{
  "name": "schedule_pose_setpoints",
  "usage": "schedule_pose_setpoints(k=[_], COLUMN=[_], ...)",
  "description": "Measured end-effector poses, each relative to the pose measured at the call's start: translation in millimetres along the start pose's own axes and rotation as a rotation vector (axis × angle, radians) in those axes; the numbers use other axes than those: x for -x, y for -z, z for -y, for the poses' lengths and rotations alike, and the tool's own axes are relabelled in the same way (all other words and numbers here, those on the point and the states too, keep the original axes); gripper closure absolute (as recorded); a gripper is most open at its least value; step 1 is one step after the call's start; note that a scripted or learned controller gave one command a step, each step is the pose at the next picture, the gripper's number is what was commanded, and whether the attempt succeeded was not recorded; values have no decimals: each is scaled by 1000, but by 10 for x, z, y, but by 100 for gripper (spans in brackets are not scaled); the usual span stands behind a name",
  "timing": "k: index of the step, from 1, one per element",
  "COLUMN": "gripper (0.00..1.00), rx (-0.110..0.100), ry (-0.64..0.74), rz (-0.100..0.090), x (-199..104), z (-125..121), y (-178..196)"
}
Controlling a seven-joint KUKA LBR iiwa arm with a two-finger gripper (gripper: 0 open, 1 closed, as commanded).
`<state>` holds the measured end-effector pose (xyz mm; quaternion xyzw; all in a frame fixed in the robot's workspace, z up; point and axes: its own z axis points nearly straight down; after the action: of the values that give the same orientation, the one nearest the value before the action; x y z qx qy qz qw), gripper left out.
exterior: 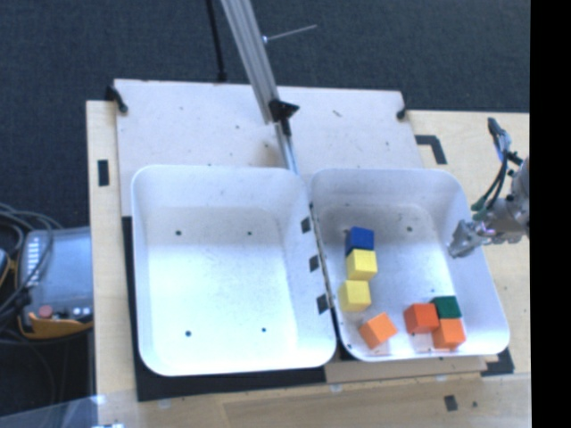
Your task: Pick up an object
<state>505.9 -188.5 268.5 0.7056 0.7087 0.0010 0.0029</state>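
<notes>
The right bin [393,190] holds several small blocks. A blue block [360,238] sits near its middle, with a yellow block [361,263] touching it in front and a second yellow block [355,294] just below that. An orange block [378,329] lies by the front wall. At the front right a green block [446,308] sits packed against two orange blocks [419,317]. My gripper [467,238] hangs at the bin's right rim, well to the right of the blue block, and I see nothing held in it.
The left bin [223,270] lies beside the right one. A slanted aluminium post [254,52] rises from the back of the bench between the bins. Cables and a grey box [53,279] sit off the bench at the left.
</notes>
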Motion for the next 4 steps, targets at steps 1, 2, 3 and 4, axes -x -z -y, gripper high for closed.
schedule_pose_setpoints(k=[1, 2, 3, 4], gripper=[100, 100, 100, 100], rx=[-6, -3, -7, -4], ry=[2, 3, 2, 4], rz=[-4, -4, -4, -4], x=[-486, -944, -1373, -1907], z=[-196, -431, -569, -694], y=[-146, -91, -212, -144])
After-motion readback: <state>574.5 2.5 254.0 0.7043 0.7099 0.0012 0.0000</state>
